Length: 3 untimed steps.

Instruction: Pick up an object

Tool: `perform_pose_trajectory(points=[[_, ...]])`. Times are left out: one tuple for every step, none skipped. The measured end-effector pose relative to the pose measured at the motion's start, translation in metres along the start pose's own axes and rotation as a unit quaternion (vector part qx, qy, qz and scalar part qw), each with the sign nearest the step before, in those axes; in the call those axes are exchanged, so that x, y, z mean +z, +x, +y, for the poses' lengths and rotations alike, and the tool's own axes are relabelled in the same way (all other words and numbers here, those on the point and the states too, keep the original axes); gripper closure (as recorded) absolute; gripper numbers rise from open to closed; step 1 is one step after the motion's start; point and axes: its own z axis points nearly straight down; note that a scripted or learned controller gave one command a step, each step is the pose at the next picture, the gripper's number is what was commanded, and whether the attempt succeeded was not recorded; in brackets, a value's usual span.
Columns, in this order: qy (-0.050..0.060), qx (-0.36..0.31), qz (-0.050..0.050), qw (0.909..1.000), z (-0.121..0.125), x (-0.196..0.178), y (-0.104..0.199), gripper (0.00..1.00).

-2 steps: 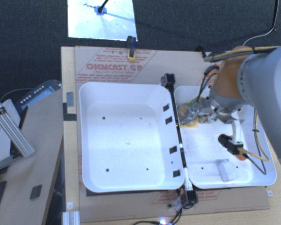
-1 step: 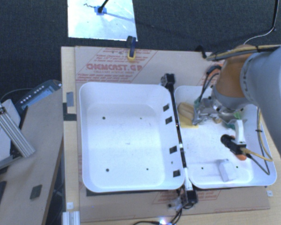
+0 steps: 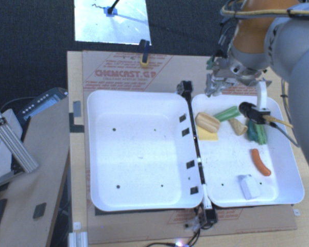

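Bread-like roll [image 3: 207, 121], green piece [image 3: 226, 113], orange sausage [image 3: 261, 162] and grey block [image 3: 250, 186] lying in the right bin [image 3: 283, 192]. Above its upper edge, gripper [image 3: 215, 90] – holding nothing, opening impossible to tell. Arm [image 3: 278, 35] bent down from upper right.

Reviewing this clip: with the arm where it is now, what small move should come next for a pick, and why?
Probably a short descent toward the near side. The gripper hangs at the far rim of the right bin with nothing visible between its fingers, and the closest items, the tan bread-like piece and green stick, lie just nearer the camera. Whether it would land cleanly is uncertain.
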Motion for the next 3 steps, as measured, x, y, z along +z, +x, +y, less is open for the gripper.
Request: perform_pose_trajectory(points=[[0.011, 0.005, 0.001, 0.9999, -0.115, -0.026, 0.018, 1.0], [0.014, -0.001, 0.001, 0.9999, -0.099, 0.106, 0.139, 1.0], [0.01, 0.006, 0.0, 0.9999, -0.171, 0.043, 0.132, 1.0]])
